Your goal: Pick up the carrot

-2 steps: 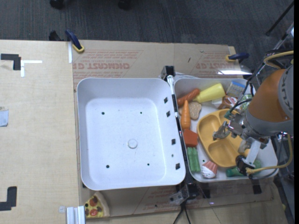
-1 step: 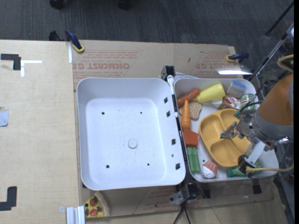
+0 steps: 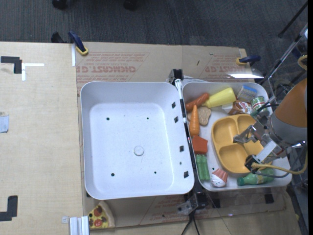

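The carrot is an orange tapered piece lying along the left wall of the right bin, tip pointing to the far side, next to a bread slice. My gripper hovers over the yellow divided plate on the right side of that bin, well to the right of the carrot. Its fingers stand open with nothing between them.
Around the carrot lie a red-orange sausage-like piece, a yellow item, an orange block and a green cucumber. A green bottle, a can and a small box sit further right. The left bin holds a small white disc.
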You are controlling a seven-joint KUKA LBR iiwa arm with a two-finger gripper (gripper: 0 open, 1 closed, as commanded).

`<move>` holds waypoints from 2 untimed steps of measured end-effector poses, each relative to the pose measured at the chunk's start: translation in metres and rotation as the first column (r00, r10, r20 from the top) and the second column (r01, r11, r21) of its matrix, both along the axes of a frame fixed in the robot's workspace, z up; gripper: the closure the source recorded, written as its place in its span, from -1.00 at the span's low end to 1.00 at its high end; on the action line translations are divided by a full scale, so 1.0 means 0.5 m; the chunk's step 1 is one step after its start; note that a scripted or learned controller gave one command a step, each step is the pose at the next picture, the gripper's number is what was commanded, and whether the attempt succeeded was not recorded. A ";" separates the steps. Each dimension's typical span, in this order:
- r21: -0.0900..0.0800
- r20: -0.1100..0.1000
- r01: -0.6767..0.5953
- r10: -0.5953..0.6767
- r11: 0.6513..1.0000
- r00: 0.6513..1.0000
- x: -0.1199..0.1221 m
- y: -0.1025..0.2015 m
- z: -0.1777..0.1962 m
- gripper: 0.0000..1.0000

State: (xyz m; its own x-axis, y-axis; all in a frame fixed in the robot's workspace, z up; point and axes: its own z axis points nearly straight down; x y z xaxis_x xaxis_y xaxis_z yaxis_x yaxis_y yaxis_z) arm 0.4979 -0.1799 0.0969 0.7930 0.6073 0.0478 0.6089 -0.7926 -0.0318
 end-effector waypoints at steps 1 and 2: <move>-0.048 0.014 0.193 -0.193 0.980 0.981 -0.013 0.124 0.004 -1.00; -0.042 0.043 0.181 -0.179 0.983 0.983 0.011 0.133 0.033 1.00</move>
